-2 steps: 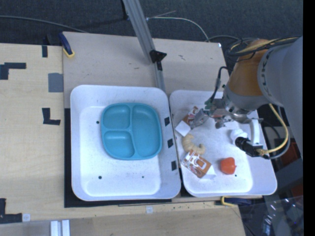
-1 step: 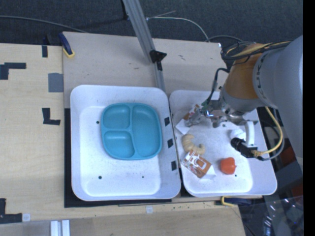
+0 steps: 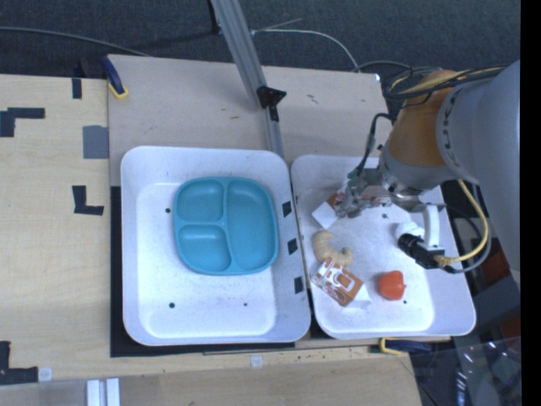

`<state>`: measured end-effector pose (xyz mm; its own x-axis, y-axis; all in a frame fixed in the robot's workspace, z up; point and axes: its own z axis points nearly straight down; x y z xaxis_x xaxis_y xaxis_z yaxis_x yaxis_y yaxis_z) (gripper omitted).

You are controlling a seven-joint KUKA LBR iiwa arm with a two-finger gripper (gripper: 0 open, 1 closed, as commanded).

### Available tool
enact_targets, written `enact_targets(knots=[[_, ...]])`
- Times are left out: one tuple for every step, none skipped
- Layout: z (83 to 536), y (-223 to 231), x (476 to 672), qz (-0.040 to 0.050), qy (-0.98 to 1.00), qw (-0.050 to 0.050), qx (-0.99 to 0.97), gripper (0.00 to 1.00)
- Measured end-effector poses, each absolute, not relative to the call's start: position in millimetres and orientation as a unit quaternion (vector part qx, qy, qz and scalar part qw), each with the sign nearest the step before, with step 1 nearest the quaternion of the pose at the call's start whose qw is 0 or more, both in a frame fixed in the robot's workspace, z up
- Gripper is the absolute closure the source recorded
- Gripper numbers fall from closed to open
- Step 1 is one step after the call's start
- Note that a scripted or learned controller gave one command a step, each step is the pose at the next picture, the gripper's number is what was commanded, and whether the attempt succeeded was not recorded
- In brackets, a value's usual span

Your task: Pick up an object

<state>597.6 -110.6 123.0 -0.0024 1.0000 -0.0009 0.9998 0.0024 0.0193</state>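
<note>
My gripper [image 3: 350,198] is low over the upper left part of the right bin [image 3: 448,311], reaching in from the right. It sits right over a small white and red packet [image 3: 324,215], whose white corner sticks out to its left. Below that lies a beige lumpy piece [image 3: 326,245]. An orange and white packet [image 3: 339,283] rests near the bin's front left. A red round object [image 3: 390,285] lies at the front middle. The grey arm with its orange band [image 3: 423,134] hides the bin's upper right corner.
The left bin [image 3: 144,311] holds a blue divided plate [image 3: 226,225]. A slanted metal post [image 3: 245,49] stands behind the bins. Black cables [image 3: 439,256] hang off the wrist over the right bin's right side.
</note>
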Motion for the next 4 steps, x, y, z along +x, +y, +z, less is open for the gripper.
enact_targets(knots=[[186, -107, 598.3, 0.0014, 0.708, 0.002, 0.706, 1.0], [232, -107, 599.3, 0.0011, 0.708, 0.002, 0.706, 1.0], [246, -107, 599.4, 0.0, 0.708, 0.0, 0.707, 1.0], [252, -53, 597.5, 0.0007, 0.709, -0.001, 0.705, 1.0]])
